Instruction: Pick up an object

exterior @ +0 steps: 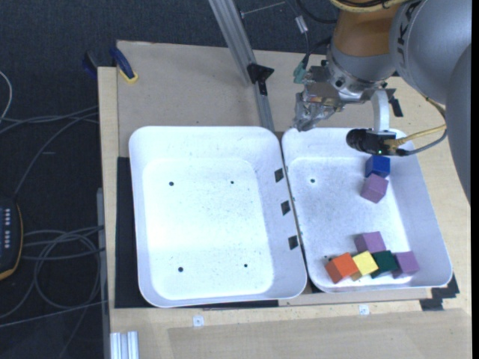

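- Claw (305, 120) hovers at the right bin's (426, 223) far-left corner; can't tell its state.
- Blue block (378, 165) sits against purple block (373, 188).

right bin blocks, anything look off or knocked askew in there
Nothing looks spilled or damaged. In the right bin, the blue block and a purple block sit apart near the far side, the purple one turned at an angle. The orange block, yellow block and others cluster at the near edge.
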